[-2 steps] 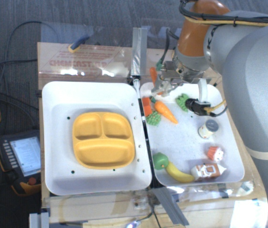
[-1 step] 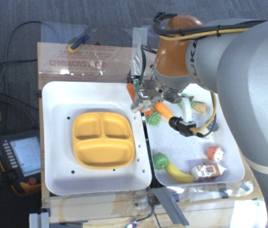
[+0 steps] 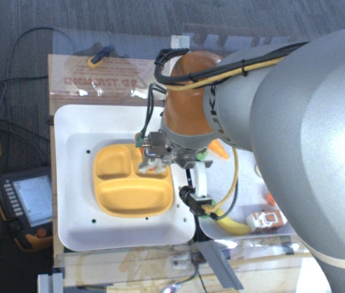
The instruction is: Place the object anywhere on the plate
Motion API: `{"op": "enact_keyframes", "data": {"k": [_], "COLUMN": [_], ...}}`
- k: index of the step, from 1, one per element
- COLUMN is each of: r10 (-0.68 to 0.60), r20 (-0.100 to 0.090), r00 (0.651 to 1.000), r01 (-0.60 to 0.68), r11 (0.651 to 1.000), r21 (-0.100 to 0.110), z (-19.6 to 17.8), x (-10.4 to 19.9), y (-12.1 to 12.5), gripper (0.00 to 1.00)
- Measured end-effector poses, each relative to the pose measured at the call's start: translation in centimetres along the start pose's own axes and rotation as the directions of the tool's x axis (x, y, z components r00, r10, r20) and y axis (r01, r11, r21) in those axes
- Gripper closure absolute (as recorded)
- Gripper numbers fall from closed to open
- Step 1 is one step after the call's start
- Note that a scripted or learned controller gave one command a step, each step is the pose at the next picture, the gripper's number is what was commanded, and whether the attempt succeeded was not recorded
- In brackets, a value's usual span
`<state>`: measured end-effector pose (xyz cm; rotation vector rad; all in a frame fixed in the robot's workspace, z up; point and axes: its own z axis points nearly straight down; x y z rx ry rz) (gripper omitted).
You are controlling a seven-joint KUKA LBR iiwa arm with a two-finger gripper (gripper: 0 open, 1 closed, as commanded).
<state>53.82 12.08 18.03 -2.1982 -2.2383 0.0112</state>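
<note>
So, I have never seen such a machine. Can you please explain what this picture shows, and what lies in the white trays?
This is one camera fixed above a bench, looking down at a slant. The big grey shape with an orange band is a robot arm reaching in from the right. Its tool hangs over the yellow divided plate in the left white bin. Something small and orange-white sits at the tool, but I cannot tell if it is held. The right bin holds a banana, an orange carrot-like item and a small box.
</note>
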Motion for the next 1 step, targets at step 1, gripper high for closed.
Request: {"op": "enact_keyframes", "data": {"k": [1], "r10": [0.001], "r20": [0.000], "r00": [1.000], "r01": [-0.001], "r11": [1.000], "r21": [0.001], "z": [0.05], "x": [-0.05], "y": [-0.01], "gripper": [0.00]}}
